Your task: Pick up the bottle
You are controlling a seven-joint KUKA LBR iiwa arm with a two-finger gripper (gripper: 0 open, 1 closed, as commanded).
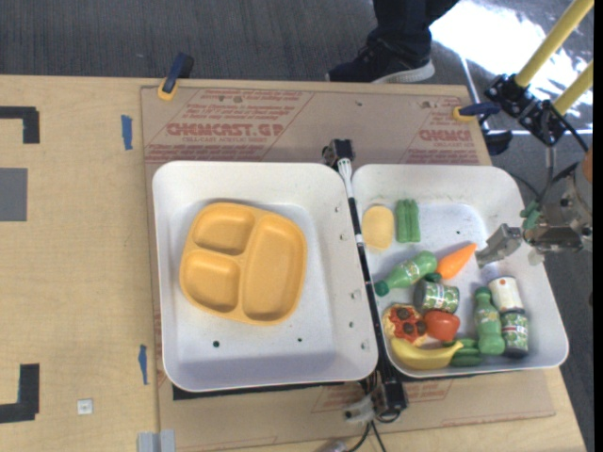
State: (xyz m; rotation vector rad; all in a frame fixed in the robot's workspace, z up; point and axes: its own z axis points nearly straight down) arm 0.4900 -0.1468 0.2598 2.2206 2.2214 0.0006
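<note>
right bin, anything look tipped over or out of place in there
One thing: the green plastic bottle lies on its side, tilted diagonally near the middle of the right white bin, beside the green can. The other toy foods crowd together in the bin, but nothing looks spilled or damaged.

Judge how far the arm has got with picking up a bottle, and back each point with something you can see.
Done: nothing visible; the bottles lie among the toy food in the right bin. In hand: the gripper hangs at that bin's right edge, above the white-capped bottle, touching none. Left: descend, close on a bottle and lift it. The yellow tray sits in the left bin, uninvolved.
</note>
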